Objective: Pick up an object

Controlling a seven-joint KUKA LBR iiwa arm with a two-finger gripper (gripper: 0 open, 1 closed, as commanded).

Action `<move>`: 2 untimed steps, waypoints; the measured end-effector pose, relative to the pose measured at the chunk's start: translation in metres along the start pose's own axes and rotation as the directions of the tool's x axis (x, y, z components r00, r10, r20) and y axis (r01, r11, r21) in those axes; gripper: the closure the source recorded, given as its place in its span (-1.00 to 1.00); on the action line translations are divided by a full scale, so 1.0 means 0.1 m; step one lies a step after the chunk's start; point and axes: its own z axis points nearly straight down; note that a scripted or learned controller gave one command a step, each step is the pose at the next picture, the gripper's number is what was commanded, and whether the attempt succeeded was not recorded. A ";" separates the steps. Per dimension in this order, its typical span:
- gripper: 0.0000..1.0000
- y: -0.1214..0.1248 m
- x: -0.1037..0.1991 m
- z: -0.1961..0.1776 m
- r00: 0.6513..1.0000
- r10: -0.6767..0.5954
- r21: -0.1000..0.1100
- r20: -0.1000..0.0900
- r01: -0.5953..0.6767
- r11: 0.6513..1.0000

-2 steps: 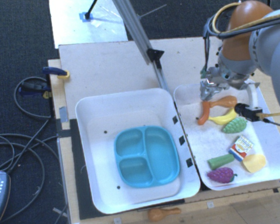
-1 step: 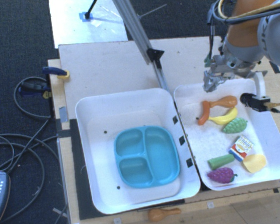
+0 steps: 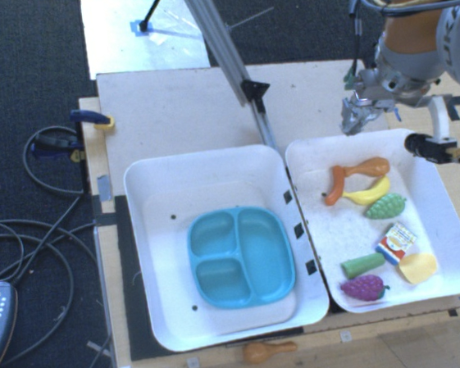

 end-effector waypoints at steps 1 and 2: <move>1.00 -0.08 0.53 0.08 1.000 -0.004 0.007 -0.002 0.004 1.000; 1.00 -0.02 1.11 0.19 1.000 -0.004 0.007 -0.003 0.004 1.000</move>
